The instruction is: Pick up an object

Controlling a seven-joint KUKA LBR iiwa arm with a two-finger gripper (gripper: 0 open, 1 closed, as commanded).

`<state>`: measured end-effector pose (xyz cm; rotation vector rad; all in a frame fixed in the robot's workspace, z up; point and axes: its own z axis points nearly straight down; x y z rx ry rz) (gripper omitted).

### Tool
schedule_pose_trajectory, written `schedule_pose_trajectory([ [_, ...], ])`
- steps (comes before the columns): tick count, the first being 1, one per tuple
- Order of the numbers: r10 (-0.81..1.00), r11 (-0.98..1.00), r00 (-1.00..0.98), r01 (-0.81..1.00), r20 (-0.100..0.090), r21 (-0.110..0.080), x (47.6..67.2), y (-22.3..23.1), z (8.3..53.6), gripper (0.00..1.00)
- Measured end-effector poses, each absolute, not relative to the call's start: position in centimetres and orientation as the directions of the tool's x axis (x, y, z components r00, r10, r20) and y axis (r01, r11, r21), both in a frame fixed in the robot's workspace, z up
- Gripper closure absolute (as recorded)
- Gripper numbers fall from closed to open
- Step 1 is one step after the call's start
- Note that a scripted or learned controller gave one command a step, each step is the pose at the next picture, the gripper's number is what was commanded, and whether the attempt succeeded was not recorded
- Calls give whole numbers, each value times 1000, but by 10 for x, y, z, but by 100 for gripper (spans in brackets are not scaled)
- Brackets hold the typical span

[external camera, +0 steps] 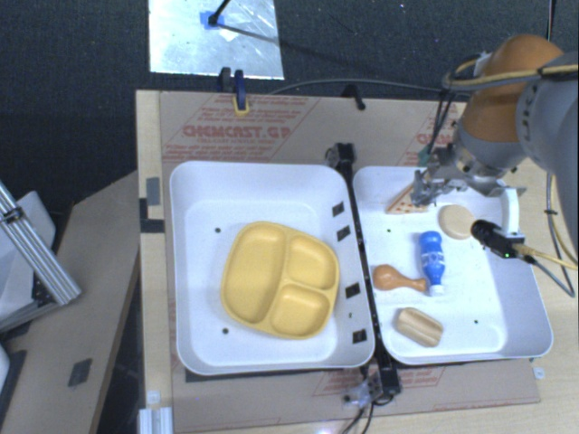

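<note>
The grey arm's gripper [425, 188] hung low over the far corner of the right bin [520, 333], behind the blue bottle [431, 260] as seen from the bench's front, its tips down near a flat tan wedge [404, 201] lying against the bin's back wall. Whether the tips stood apart or together could not be told from where the camera looked; nothing showed between them.

By the look of it, the pick was at the approach stage, with no object yet lifted. Candidates lay clustered around the bottle: a pale round disc [455, 221] just behind it and to the arm's side, a wooden pear-shaped piece [396, 279] touching or nearly touching its lower end on the divider side, and a tan block [418, 326] nearer the front wall. A yellow sectioned tray [279, 279] sat alone in the left bin [194, 206], well away from the bottle.

The next move probably called for a settled descent and a clean closure on one item. The wedge, tight against the back wall, offered little room on that side; the floor on the bottle's arm side looked bare and gave easier clearance.
</note>
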<state>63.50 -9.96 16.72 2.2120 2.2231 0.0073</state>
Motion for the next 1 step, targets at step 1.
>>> schedule_pose_trajectory([
  [1,1000,5,-5,1000,-1,8,637,-100,222,100],
])
